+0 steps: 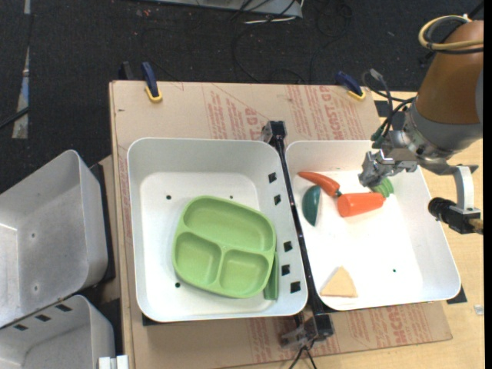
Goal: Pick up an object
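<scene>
**Gripper low over the toy carrot in the right bin**

Here we are at the table (200,106), two white bins side by side on its cardboard-brown top. The arm (453,75) reaches in from the right, and the gripper (375,171) sits low in the right bin (430,260), near its far edge. It is right at the leafy green end of the toy carrot (361,203), apparently touching it, but whether the gripper is spread or pressed together, I cannot tell from this angle; the carrot's orange body lies flat on the bin floor, clear of the gripper.

Just beside the carrot, toward the divider between the bins, lies a red chili pepper (320,181), its tip meeting the carrot's blunt end. Below the pepper rests a dark green leaf-shaped piece (311,204). Near the bin's front edge, well apart from those three, sits a tan wedge (339,284).

Over in the left bin (154,167), a green divided tray (224,246) lies toward the front, three compartments facing up.
</scene>
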Controlling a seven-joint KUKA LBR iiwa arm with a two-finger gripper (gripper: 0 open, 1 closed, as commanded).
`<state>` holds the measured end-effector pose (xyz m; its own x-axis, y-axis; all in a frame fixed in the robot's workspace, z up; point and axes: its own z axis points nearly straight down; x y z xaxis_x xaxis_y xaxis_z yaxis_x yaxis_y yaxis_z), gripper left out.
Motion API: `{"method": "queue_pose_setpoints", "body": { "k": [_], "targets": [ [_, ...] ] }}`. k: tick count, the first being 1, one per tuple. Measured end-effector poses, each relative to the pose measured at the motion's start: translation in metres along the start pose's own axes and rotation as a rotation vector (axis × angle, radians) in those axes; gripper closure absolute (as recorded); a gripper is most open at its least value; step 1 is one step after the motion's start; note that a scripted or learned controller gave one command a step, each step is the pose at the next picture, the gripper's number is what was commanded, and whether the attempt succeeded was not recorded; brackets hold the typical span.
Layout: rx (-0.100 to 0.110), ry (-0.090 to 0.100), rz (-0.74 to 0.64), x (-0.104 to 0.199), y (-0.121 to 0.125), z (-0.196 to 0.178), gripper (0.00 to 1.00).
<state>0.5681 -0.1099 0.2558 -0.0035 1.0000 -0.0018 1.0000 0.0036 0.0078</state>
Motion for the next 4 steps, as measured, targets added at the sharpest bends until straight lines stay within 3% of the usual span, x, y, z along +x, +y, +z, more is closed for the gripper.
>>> {"method": "queue_pose_setpoints", "body": {
  "k": [1, 3, 4],
  "targets": [
    [0.006, 0.001, 0.001, 0.000, 0.001, -0.003, 1.00],
    [0.007, 0.003, -0.004, 0.091, 0.008, 0.006, 1.00],
    [0.011, 0.003, -0.004, 0.144, -0.003, 0.018, 1.00]
  ]
}}
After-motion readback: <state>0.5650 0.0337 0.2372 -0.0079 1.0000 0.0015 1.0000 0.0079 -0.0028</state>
